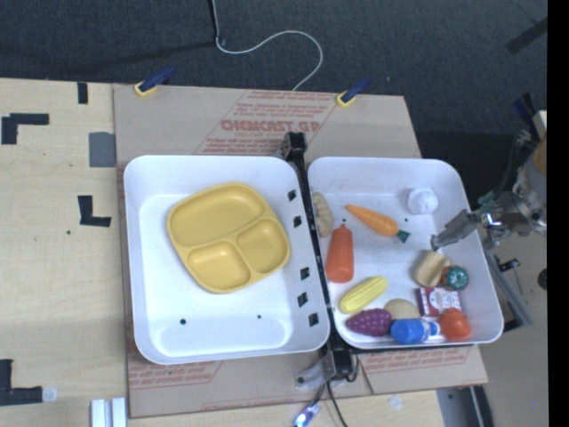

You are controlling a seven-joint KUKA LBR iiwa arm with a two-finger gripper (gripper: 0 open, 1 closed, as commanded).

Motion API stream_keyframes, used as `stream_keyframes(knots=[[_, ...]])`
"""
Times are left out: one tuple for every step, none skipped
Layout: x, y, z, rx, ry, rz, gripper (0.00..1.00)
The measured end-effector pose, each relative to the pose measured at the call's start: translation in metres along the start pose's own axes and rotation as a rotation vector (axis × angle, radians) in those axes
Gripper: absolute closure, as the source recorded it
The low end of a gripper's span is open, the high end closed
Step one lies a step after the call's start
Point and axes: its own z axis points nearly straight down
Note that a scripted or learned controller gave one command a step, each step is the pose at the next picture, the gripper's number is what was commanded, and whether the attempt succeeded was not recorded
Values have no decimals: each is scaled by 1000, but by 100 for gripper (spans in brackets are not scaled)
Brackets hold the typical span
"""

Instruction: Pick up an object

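Yellow divided tray (229, 236) (three compartments) in left white bin (147, 265).

bench (53, 265) | cardboard sheet (178, 123) | two white bins (142, 238)

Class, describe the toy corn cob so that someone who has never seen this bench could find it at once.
Look at the right-hand white bin, the one full of toy food. Near its front left lies the corn cob, just below the orange bottle and above the purple grapes. It is the only yellow, ridged piece in that bin.
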Motion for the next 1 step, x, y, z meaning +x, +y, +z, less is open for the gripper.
stream_keyframes(knots=[[1,0,-10,1,0,-1,100]])
